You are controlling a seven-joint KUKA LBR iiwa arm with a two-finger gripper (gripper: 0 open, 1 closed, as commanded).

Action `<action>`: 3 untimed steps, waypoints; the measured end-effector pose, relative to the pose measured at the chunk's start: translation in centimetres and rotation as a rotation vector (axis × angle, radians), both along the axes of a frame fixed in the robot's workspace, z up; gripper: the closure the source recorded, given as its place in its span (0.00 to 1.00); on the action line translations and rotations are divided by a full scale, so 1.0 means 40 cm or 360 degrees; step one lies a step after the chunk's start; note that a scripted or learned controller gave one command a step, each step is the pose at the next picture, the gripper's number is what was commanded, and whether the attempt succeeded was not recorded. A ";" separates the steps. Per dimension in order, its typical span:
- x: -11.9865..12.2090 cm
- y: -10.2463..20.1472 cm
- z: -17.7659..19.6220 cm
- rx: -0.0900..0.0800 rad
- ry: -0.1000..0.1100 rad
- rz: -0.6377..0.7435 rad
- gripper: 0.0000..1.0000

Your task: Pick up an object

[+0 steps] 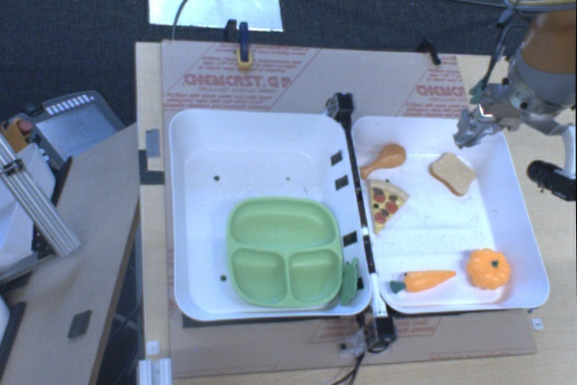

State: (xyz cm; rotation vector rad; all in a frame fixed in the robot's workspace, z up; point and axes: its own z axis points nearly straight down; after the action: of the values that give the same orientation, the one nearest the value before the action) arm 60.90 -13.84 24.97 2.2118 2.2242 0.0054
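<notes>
Camera view. The arm is reaching in from the right, and its hand [471, 129] is hovering over the far right corner of the right bin [518, 194], just above the bin's far rim. Whether the hand is open or closed cannot be told from this angle; nothing is showing in its grasp.

Taking the right bin as landmark: a toy bread slice [453, 172] is lying in its far right part, just below and slightly left of the hand, and is the nearest candidate for picking. A toy chicken drumstick [384, 160] is lying at the bin's far left, beside the divider. A toy pizza slice [386, 203] is lying just nearer than the drumstick, also at the left side. A toy carrot [425, 280] is lying along the near edge, and a small orange toy pumpkin [488, 269] is sitting in the near right corner. Left of the right bin, the left bin [194, 194] is carrying a green divided plate [284, 251]. Both bins are resting on the counter [108, 221].

Assessment: the approach step is in hand; no object is lifted yet. The next move likely calls for shifting the hand a little toward the bin's middle to centre over the bread slice, descending to it, and closing across its narrower sides.
</notes>
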 end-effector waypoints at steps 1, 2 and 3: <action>0.002 0.000 0.011 0.0001 0.0004 0.0000 1.00; -0.025 0.109 -0.018 0.0002 0.0009 0.0001 1.00; -0.043 0.222 -0.004 0.0002 0.0007 0.0000 1.00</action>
State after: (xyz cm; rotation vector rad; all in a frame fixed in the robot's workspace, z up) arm 59.19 -4.95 24.82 2.2145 2.2272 0.0018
